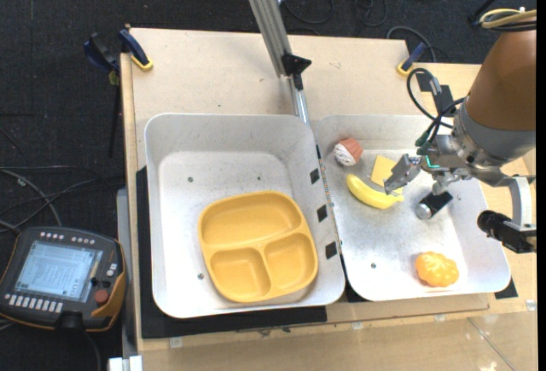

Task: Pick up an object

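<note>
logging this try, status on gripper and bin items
Gripper open, nothing between fingers, over right bin. Banana just off left fingertip, yellow block and small ball behind it. Orange fruit apart near front edge. Divided yellow plate in left bin.

Even overhead light, white bins [171, 147] bright, soft faint shadows; dark floor, sharp focus
</note>
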